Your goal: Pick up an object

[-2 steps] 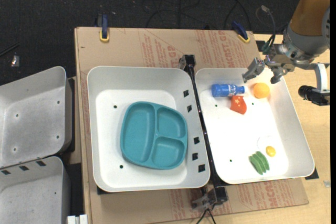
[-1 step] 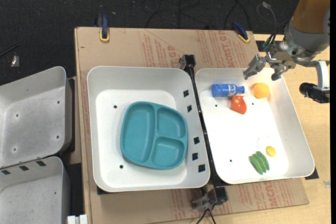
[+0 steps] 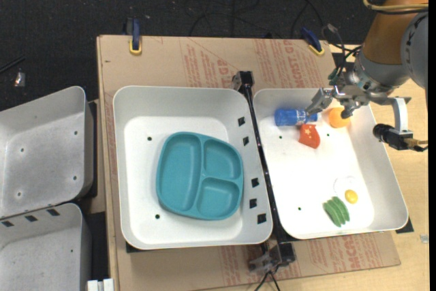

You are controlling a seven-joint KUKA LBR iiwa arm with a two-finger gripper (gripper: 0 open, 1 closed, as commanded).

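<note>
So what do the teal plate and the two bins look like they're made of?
The teal plate looks like moulded plastic: one even colour, rounded dividers, a soft sheen. The left bin and right bin could be plastic or painted metal: smooth white, thin curved walls, faint glare. The look leaves that open.

The brown cardboard sheet [image 3: 204, 61] under the two bins carries red printed letters in several places, along its far part and its near edge, but they are turned and too small to read.

dark speckled floor [image 3: 61, 3], cardboard-topped bench [image 3: 184, 54]
</note>
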